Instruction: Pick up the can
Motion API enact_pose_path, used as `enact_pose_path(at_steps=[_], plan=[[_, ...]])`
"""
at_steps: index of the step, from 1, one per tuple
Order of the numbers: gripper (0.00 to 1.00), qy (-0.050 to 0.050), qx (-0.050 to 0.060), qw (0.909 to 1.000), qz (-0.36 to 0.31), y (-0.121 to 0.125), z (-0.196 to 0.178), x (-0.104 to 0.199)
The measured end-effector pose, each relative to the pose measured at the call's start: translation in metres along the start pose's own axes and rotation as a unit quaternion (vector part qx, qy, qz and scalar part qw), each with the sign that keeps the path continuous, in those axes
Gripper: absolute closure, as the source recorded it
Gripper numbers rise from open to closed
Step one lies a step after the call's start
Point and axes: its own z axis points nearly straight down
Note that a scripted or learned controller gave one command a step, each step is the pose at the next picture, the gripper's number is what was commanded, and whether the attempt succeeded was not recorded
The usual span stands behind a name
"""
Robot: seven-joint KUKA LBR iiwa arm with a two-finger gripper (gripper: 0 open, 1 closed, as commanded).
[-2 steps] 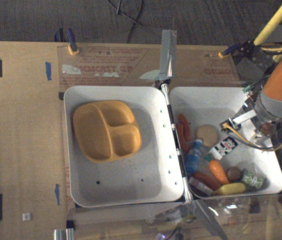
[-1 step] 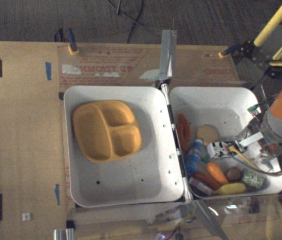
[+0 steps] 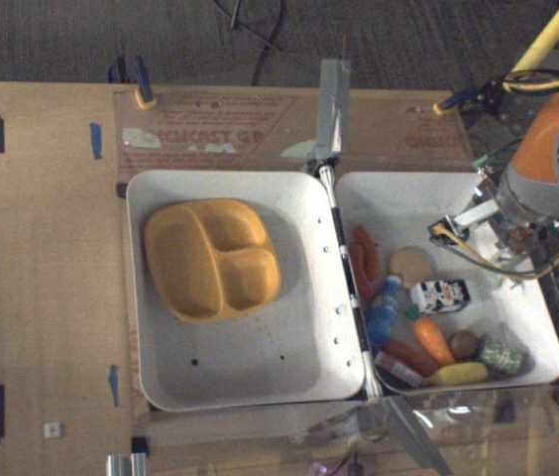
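can: lying in right bin, near corner, beside banana. gripper: above bin's far side; finger state cannot be told.

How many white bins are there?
2. The left bin holds a yellow plate. The right bin holds the food pile.

Two shallow white bins sit side by side on the table. The left bin holds a yellow divided plate. The right bin holds a heap along its near and left parts: a blue bottle, a small milk carton, a carrot, a banana, red sausages, and what may be the can, green and blurred, at the near right corner. The gripper hangs over the bin's far right part, well apart from the heap.
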Motion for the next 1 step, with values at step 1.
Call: enact_pose_path(at_steps=[1], plan=[[0.0, -0.001, -0.012, 0.9986, 0.052, -0.0641, -0.0005, -0.0738]])
